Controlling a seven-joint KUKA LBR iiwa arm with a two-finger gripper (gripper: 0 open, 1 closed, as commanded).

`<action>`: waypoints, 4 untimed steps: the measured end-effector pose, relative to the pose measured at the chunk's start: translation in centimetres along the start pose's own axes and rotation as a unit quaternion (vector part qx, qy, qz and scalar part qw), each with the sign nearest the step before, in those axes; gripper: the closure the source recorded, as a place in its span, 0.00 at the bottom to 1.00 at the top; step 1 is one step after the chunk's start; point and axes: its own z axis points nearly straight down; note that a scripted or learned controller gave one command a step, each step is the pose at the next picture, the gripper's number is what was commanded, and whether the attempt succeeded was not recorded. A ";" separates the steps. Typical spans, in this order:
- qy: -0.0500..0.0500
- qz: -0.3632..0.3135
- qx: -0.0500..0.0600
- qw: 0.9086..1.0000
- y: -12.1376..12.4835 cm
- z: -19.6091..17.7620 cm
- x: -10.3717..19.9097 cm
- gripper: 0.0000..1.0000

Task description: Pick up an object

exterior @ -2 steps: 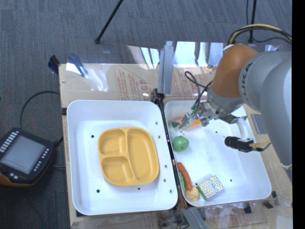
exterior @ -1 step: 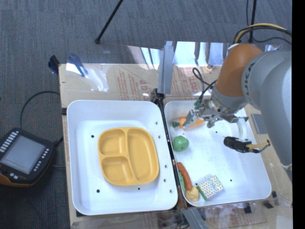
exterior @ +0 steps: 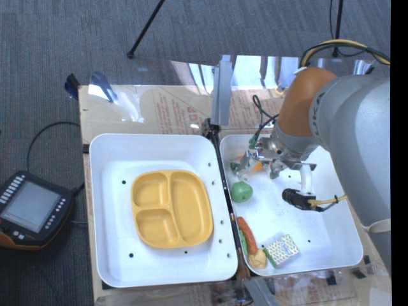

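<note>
Gripper (exterior: 255, 160) is hovering in right bin (exterior: 331, 234), just above a small round green fruit (exterior: 241, 191), glossy, plain; finger state can't tell.

Your left bin (exterior: 102, 171): divided tray (exterior: 171, 208), centred. Your right bin (exterior: 331, 234): round fruit (exterior: 241, 191) at its left wall; carrot (exterior: 247, 234) and patterned block (exterior: 282, 249) nearer the front.

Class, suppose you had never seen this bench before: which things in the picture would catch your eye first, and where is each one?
The yellow three-compartment plastic tray stands out, lying in the middle of the left white bin. Next comes the big grey arm with its orange band, reaching from the right over the right white bin. Below it lie a small green round fruit near that bin's left wall and an orange carrot further forward.
</note>
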 end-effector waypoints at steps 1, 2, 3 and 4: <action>0.000 -0.205 -0.001 0.979 -7.1 -1.3 -0.8 0.00; -0.001 -0.108 -0.002 0.994 0.2 -1.0 -0.9 0.00; -0.001 -0.118 -0.008 0.993 -0.2 -10.7 5.0 0.00; -0.001 -0.176 -0.003 0.984 0.2 -0.2 -1.4 0.00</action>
